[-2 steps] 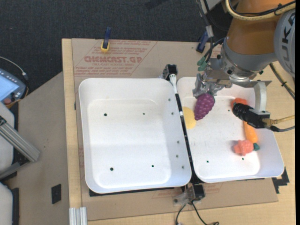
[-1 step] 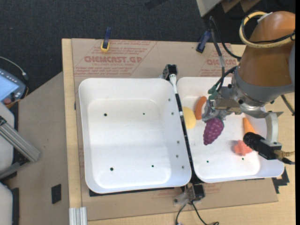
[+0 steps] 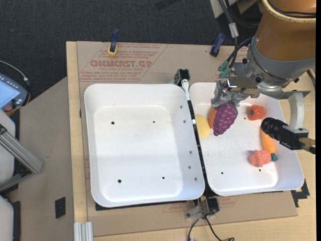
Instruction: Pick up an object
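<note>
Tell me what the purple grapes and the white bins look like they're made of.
Purple grapes: likely molded plastic toy, with a bumpy, uniformly colored, slightly glossy surface. White bins: probably thin formed plastic, smooth with rounded corners and a soft sheen.

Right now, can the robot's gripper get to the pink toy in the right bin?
Probably yes. The pink toy lies in the open near the bin's front, nothing on top. The gripper sits at the purple grapes, further back.

Purple grape bunch [image 3: 224, 118] hanging upright over right bin [image 3: 241, 182]
</note>
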You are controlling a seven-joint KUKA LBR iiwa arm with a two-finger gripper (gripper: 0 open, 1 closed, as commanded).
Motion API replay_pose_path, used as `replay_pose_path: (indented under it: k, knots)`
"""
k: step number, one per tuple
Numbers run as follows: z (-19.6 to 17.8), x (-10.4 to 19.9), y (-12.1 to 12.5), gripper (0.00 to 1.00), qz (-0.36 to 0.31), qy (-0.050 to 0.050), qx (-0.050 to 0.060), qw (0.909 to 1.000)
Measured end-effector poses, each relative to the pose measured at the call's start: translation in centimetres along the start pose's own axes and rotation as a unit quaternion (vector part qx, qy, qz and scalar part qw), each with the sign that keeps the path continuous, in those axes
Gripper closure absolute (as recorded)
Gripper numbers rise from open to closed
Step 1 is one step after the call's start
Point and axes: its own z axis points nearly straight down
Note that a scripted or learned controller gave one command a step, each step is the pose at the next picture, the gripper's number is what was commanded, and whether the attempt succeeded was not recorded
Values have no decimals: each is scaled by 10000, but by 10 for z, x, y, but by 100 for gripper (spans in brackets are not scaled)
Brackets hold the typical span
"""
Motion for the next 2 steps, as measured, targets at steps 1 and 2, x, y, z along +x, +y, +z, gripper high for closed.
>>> replay_pose_path:
  k: [1,2]
  knots:
    - [-34,13,13,100,19,-9,22,10000]
    - [8,-40,20,100,66,-21,86,9999]
